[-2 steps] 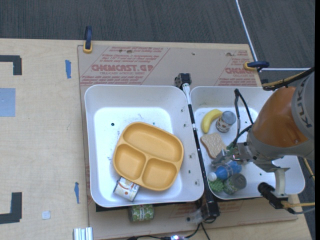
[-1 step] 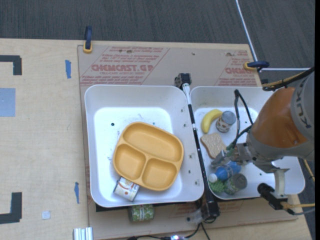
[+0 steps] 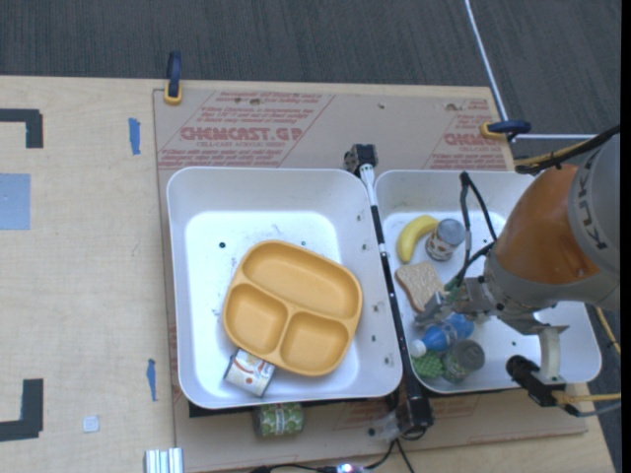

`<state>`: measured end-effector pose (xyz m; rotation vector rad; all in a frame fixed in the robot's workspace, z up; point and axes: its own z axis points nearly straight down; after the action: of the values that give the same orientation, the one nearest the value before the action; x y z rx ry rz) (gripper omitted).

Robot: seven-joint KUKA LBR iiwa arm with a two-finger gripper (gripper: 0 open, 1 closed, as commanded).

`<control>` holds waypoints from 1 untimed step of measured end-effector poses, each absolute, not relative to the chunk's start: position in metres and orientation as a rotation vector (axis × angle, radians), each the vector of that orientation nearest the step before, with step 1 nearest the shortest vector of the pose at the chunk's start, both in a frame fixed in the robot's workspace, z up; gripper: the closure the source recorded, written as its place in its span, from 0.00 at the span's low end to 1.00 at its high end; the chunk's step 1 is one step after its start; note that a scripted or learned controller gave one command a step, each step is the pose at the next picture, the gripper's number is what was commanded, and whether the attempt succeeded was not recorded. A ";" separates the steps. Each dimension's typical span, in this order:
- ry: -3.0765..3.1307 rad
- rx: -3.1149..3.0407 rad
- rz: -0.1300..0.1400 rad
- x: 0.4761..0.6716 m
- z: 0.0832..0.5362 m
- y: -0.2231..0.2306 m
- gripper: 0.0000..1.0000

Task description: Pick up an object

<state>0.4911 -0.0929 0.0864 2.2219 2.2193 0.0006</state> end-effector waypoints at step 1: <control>2.220 2.218 0.007 0.489 0.087 -0.094 0.00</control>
<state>0.4892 -0.0938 0.0867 2.2181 2.2198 0.0075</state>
